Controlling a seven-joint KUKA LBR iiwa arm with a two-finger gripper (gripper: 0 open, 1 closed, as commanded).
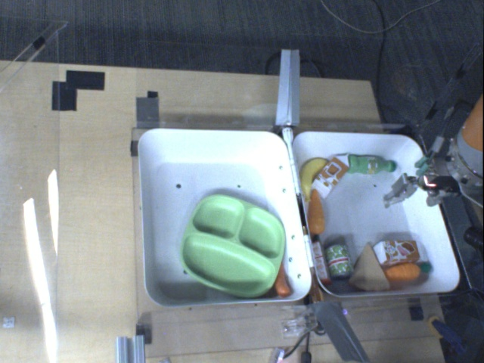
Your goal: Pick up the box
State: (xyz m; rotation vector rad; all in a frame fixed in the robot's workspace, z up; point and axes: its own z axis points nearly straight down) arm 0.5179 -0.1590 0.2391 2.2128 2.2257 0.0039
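Overhead, the grey two-finger claw (406, 190) is seen at the right side of the shallow white right-hand bin (437, 278), poised above bare bin floor; nothing is gripped, and whether it is released or clenched cannot be told. The small orange-and-white printed box (398, 251) is found well apart from it, near the bin's front right corner, with an orange carrot-shaped toy (404, 272) just beside it and a tan wedge-shaped block (366, 269) to its left. A second orange-and-white carton (330, 174), a yellow banana (310, 171) and a green plastic bottle (370, 163) are grouped along the far wall. A green compartmented plastic tray (234, 243) is held by the left-hand white bin (162, 203).
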